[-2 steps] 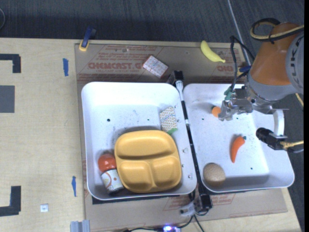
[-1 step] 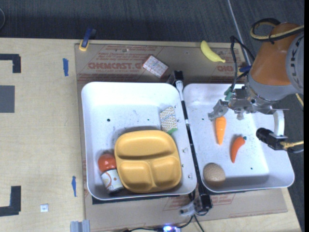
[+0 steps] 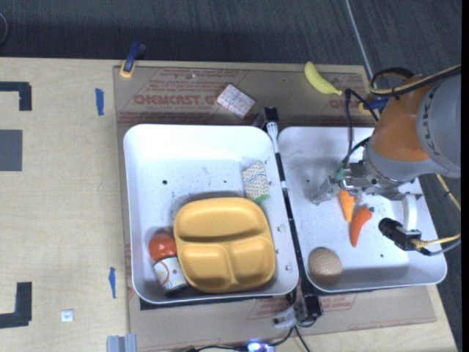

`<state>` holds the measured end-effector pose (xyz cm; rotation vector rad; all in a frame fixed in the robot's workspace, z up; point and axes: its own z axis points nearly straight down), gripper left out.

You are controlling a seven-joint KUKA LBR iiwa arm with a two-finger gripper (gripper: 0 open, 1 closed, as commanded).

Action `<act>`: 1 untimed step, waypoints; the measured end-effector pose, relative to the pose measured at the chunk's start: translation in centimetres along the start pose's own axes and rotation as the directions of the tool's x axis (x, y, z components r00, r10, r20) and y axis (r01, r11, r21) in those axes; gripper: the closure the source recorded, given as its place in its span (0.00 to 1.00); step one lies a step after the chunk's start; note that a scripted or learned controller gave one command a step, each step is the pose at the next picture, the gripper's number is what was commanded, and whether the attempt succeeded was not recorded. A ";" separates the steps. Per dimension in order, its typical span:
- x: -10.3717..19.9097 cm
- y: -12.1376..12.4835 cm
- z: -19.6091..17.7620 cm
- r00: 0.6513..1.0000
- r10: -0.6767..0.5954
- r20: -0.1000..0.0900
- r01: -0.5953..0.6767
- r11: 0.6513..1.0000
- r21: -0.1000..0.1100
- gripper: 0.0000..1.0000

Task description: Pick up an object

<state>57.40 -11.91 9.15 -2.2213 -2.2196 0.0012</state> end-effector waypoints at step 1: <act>0.0 0.1 -1.1 1.000 0.000 0.001 0.000 1.000 -0.003 1.00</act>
